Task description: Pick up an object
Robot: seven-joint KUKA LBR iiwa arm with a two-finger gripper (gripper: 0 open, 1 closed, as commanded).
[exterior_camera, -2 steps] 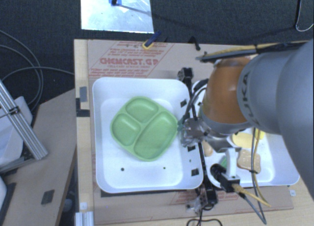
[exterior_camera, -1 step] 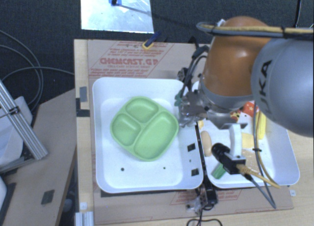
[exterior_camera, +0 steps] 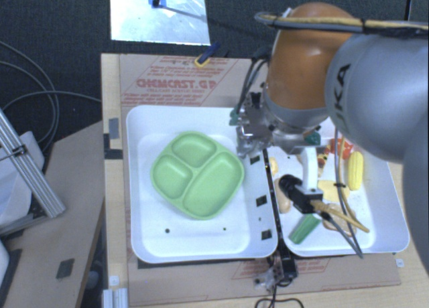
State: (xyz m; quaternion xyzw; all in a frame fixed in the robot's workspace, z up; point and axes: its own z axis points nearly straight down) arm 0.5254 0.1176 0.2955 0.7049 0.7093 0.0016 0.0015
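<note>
My gripper (exterior_camera: 301, 187) hangs low over the left part of the right bin (exterior_camera: 397, 227), under the grey arm and its orange band. Close around it lie a green cylinder (exterior_camera: 303, 228), a tan piece (exterior_camera: 285, 201) and a flat yellow piece (exterior_camera: 328, 190). A pair of thin tongs (exterior_camera: 343, 222) lies just to its right. Farther right rests a yellow corn-like object (exterior_camera: 355, 170), with small orange and red pieces (exterior_camera: 341, 147) behind it. The arm hides the back of this bin.
A green divided plate (exterior_camera: 198, 175) lies in the left bin (exterior_camera: 136, 166). Both bins stand on a cardboard sheet (exterior_camera: 175, 81). A shiny foil square (exterior_camera: 159, 4) lies behind it. Metal rails (exterior_camera: 27, 173) stand at the far left.
</note>
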